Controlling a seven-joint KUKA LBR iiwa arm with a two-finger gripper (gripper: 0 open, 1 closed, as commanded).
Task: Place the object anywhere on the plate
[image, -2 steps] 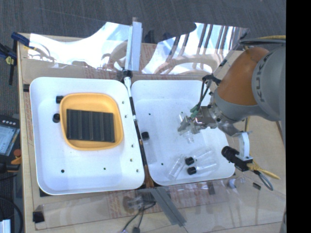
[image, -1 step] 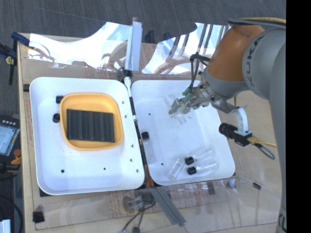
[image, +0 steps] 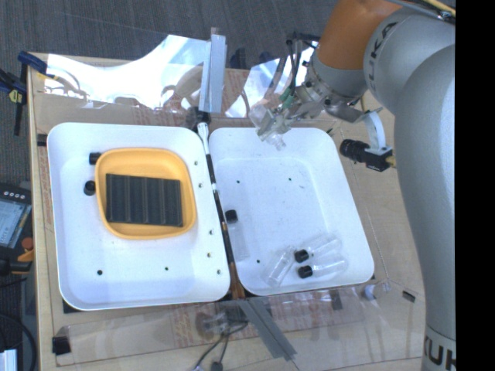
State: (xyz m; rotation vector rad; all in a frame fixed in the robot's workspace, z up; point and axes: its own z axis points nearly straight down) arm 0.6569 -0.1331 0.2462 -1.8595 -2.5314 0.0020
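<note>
Claw (image: 272, 126) sits over the right bin's (image: 349, 207) far rim; can't tell its opening or any hold. Clear plastic vials with black caps (image: 309, 260) lie well below it, near corner. Rounded yellow plate (image: 144, 192) with dark ribbed insert sits off to its left, glossy white left bin (image: 69, 261).

partial "ku" lettering, low on grey arm (image: 437, 207) base, rest cut off

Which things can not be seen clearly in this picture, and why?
- Pincer, camera view: its clear fingers blur against the white bin's rim; open or shut, and whether it holds anything, cannot be told.
- Clear vials in the right bin: transparent, their outlines merge, so their count is uncertain.
- Plate: the dark ridged insert covers its middle.
- Arm: cut off by the top and bottom edges.
</note>
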